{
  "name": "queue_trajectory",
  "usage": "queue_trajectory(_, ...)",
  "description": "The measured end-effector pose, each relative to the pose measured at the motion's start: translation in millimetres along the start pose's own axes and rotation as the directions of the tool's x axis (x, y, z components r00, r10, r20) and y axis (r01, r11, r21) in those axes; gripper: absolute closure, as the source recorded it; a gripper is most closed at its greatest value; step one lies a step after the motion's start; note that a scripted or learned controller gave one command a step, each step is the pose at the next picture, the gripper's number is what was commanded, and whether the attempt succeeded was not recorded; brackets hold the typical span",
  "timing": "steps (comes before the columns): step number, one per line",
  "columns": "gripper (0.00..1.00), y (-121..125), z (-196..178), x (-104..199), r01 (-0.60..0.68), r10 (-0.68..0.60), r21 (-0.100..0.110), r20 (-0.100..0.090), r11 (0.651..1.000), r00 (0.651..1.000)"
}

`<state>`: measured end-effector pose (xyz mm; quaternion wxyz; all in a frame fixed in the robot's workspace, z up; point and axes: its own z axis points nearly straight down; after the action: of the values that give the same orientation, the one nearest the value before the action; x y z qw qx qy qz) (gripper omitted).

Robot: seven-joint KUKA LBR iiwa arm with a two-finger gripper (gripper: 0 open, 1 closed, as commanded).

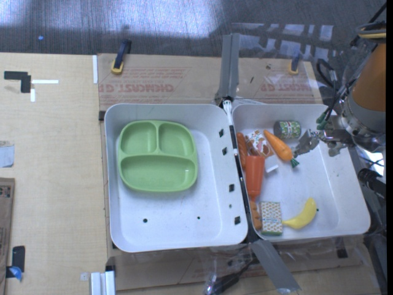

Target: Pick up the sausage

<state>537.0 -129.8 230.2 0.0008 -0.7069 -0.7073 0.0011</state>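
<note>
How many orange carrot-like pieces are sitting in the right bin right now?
2. One small carrot lies at a slant near the bin's middle, beside the can. One longer orange piece lies along the left wall. Others may be hidden in the clutter there.

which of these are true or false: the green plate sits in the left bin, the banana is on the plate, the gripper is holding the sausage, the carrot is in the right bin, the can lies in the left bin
1. The green plate sits in the left bin. True.
2. The banana is on the plate. False: it lies in the right bin, near its front edge.
3. The gripper is holding the sausage. False: the sausage lies in the right bin by the divider, apart from the gripper.
4. The carrot is in the right bin. True.
5. The can lies in the left bin. False: it is in the right bin, near its back.
</note>
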Motion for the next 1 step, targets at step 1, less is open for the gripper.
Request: queue_trajectory(1,0.00,-26.6,32.0,47.3,-0.030,0.030,0.001,0.000,1.000,1.000)
